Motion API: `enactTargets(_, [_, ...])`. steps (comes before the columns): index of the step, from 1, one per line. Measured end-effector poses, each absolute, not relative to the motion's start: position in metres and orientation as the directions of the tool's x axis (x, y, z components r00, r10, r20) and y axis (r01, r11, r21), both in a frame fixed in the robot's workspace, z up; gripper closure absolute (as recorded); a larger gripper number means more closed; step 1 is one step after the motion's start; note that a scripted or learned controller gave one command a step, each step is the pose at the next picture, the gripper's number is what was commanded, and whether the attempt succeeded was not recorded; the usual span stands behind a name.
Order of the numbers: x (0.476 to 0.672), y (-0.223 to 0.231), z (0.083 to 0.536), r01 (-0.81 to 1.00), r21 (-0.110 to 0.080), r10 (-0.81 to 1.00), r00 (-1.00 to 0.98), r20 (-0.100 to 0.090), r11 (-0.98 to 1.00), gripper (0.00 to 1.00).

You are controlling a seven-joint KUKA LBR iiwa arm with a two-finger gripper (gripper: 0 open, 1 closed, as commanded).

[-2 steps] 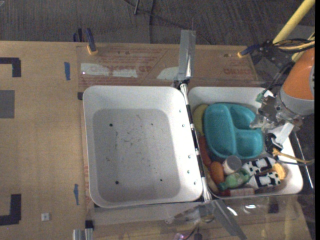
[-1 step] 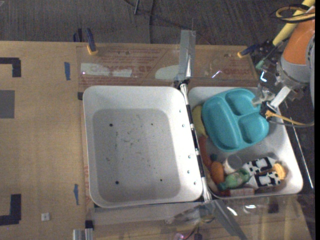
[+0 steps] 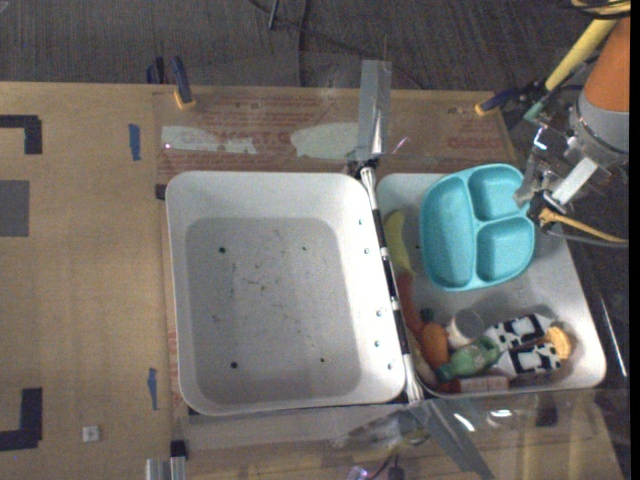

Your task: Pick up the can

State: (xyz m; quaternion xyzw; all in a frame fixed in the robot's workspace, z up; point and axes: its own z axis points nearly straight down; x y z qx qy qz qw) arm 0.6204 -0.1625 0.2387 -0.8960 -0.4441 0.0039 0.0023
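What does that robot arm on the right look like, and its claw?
The arm is grey, with a broad orange band above the wrist. The claw at its end looks pale and metallic, small and blocky; finer detail is too blurred to tell. A yellow cable runs beside the arm.

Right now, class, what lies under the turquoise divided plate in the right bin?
A yellow thing shows beside the left edge of the plate, in the right bin. Anything directly beneath the plate is covered and cannot be told.
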Motion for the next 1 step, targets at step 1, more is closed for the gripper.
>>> enactTargets(1, [0.5541,-0.1713,0.1403,0.687,-0.002,0.687,0.726,-0.004,-0.726,1.00])
